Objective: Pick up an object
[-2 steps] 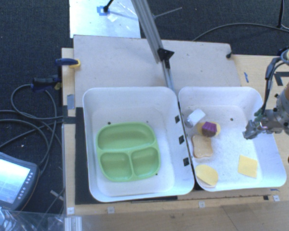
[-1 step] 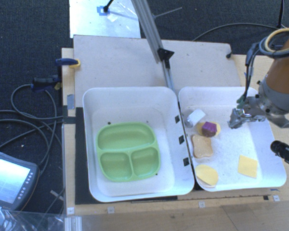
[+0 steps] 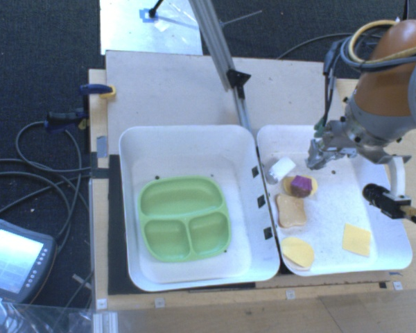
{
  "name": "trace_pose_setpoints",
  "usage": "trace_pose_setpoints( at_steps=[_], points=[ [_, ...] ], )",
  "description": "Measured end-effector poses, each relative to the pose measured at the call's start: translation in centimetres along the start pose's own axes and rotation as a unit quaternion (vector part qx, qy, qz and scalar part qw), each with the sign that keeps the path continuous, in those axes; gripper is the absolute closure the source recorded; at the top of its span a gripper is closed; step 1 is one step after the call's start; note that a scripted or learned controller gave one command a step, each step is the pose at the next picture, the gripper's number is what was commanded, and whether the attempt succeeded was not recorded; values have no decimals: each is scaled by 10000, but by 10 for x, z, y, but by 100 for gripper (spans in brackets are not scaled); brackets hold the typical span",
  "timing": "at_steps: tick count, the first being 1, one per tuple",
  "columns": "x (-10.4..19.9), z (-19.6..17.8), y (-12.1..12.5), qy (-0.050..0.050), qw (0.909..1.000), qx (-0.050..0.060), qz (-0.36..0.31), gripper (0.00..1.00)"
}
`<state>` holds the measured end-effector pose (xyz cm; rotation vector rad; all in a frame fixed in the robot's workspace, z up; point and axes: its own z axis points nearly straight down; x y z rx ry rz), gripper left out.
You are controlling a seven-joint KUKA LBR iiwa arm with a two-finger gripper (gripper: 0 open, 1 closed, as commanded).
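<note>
The claw (image 3: 317, 159) hangs over the right bin (image 3: 388, 255), upper part; open or closed, I cannot tell. Just below-left of it: a purple piece (image 3: 301, 184) on a yellow disc, a white block (image 3: 283, 167), toast (image 3: 291, 211). The left bin (image 3: 135, 255) has a green tray (image 3: 184, 218).

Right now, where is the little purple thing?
In the camera view, the purple block sits in the right bin, near its left side, on a yellow round piece, just above the toast slice.
</note>
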<state>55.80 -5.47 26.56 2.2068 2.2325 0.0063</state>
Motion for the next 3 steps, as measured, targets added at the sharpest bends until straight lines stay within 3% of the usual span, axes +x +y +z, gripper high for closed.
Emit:
trace_pose_setpoints(
  at_steps=[3],
  points=[
    [122, 27, 89, 2, 10000, 11, 8, 100]
  ],
)
